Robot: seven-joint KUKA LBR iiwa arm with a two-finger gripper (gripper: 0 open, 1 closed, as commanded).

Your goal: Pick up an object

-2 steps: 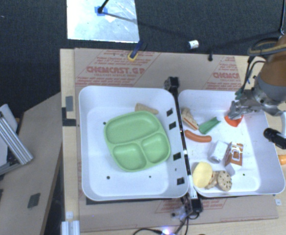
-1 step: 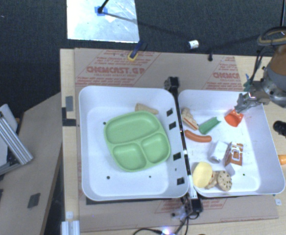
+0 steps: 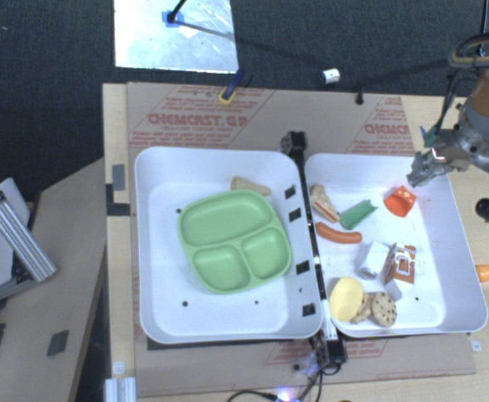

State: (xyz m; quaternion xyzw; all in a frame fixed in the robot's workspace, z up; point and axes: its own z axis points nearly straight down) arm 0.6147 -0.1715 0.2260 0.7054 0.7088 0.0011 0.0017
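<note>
fingers (image 3: 418,177) of the gripper (image 3: 423,174) hang dark and small over the far right rim of the right bin (image 3: 466,249), and from where i stand i cannot tell if they are parted or closed; nothing clearly sits between them. just below and left of them lies an orange-red piece (image 3: 400,200), close but apart. further left a green piece (image 3: 357,213) and a sausage (image 3: 338,234). well below, a white block (image 3: 370,259), a printed box (image 3: 400,265), a yellow lump (image 3: 346,298) and a cookie (image 3: 384,310). far left, a green tray (image 3: 233,241) in the left bin (image 3: 156,249). arm (image 3: 486,111) cut off at the edge.
</note>
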